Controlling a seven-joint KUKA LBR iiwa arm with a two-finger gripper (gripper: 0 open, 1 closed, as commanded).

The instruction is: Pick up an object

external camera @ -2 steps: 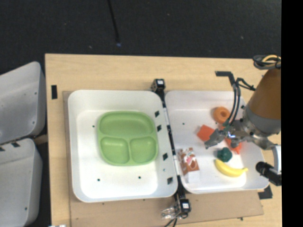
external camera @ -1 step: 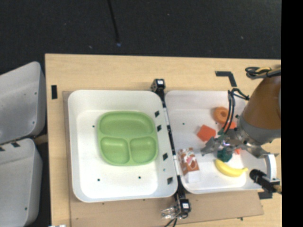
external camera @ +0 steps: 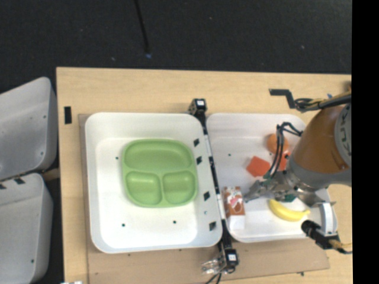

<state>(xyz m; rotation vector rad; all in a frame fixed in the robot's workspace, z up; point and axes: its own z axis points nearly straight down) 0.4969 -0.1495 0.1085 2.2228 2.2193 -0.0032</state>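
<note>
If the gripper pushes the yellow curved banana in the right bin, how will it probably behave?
The yellow curved banana would likely pivot or rock on its curve rather than slide straight. Its smooth skin may slip between fingers. It lies near the white right bin's front wall, so it could jam there.

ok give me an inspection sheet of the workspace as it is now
surface: wooden bench bearing a left bin and a right bin
job's things: banana, orange block, orange ball and small carton, all in the right bin
clutter: green divided plate in the left bin
hand: hand low over the right bin, just above the banana; finger state cannot be told
cables: black cable by the arm
surroundings: dark floor, white panels at left
</note>
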